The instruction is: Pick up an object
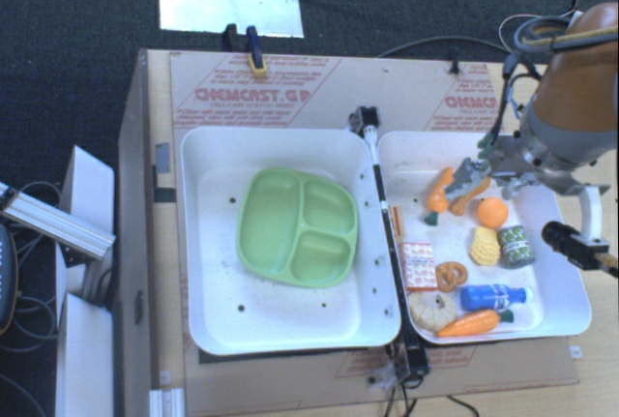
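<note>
Camera view: end effector (471,175) low in the right bin (571,313), near its far edge, apparently touching an orange toy (441,190); whether its fingers are spread cannot be told. Risk: crowded neighbours may deflect the grasp. The arm (571,105) slants in from the right.

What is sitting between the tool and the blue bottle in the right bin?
From the tool toward the blue bottle, the orange ball and the yellow corn lie in between.

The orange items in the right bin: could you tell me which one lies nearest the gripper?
The curved orange piece at the bin's upper left, right beside the gripper; the orange ball and carrot lie farther away.
</note>
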Robot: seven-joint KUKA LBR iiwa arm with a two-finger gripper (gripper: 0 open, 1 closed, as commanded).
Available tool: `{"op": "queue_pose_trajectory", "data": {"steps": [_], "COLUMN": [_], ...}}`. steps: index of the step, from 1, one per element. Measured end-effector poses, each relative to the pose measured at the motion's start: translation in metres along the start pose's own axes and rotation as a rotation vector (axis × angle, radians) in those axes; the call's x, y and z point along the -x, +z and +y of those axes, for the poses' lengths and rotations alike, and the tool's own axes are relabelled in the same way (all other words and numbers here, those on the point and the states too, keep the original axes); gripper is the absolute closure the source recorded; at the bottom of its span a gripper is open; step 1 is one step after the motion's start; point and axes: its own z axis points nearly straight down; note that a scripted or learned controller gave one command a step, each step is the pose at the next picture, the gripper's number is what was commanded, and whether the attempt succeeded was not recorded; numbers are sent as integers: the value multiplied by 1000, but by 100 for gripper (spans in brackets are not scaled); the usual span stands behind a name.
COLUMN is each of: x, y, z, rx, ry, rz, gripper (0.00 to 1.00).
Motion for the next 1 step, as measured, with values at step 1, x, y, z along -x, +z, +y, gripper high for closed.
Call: {"op": "queue_pose_trajectory", "data": {"steps": [1], "x": [33], "y": [116], "z": [-13], "rx": [-2], "ry": [3], "rz": [0], "gripper": [0]}}
